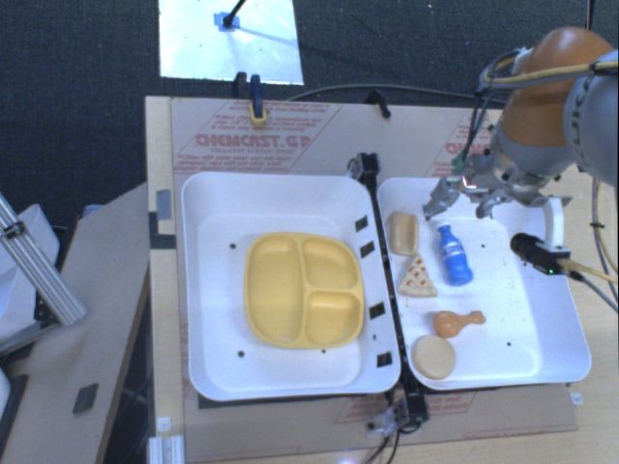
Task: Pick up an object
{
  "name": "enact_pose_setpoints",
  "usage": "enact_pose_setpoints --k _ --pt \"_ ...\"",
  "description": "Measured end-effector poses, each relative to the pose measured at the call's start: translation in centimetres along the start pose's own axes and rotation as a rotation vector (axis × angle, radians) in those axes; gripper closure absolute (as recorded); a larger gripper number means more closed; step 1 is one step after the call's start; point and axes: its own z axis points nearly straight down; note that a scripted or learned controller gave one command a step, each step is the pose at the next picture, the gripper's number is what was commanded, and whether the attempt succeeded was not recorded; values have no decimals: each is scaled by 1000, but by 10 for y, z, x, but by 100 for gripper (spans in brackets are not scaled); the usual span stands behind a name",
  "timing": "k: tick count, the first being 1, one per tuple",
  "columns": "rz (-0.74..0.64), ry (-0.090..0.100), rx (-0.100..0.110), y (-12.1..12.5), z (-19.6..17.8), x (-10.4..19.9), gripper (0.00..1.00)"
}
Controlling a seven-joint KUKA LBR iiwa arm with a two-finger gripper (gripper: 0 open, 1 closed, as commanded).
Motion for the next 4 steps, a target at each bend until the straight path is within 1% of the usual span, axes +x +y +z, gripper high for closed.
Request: enact_pose_setpoints --k 1,2,3,4 --pt "1 0 0 -2 59 8 0" --pt "5 1 -9 1 107 8 0" --pt "2 1 -15 4 92 9 100" --pt "5 -2 -9 7 34 -2 100"
